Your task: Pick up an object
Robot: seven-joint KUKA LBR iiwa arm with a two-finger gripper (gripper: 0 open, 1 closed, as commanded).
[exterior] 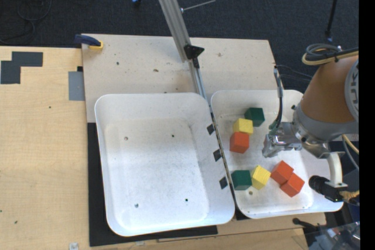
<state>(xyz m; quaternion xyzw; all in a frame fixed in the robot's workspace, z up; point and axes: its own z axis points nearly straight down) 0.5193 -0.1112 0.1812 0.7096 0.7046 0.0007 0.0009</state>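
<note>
My tool (pixel 275 145) hangs over the right bin (pixel 304 206); I cannot tell its opening. The red block (pixel 282 172) looks light and rigid, best pinched across flat sides.

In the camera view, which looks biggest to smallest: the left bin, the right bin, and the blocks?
1. Left bin
2. Right bin, partly hidden by the arm
3. Blocks, all alike, such as the green block
</note>
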